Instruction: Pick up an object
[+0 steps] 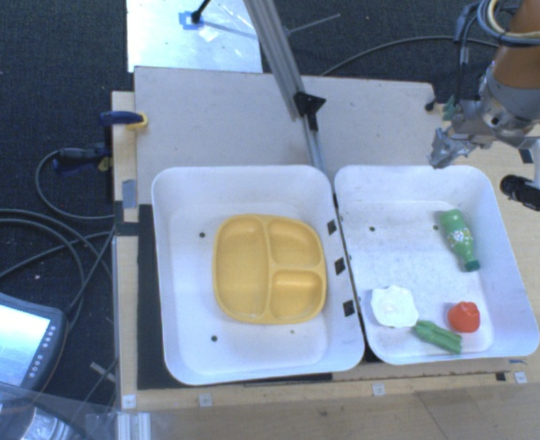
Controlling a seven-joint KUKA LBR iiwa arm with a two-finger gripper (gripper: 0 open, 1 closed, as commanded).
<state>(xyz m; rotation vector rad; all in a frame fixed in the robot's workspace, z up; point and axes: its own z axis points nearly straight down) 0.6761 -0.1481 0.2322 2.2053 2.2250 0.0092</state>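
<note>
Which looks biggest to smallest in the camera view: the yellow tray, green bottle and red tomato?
1. Yellow tray, by far the biggest.
2. Green bottle.
3. Red tomato, the smallest.

The bench (251,117) is carrying two white bins side by side along its near edge: the left bin (182,337) and the right bin (508,273), their inner rims touching. A blue-and-yellow clamp (123,118) is gripping the bench's far left corner.
</note>
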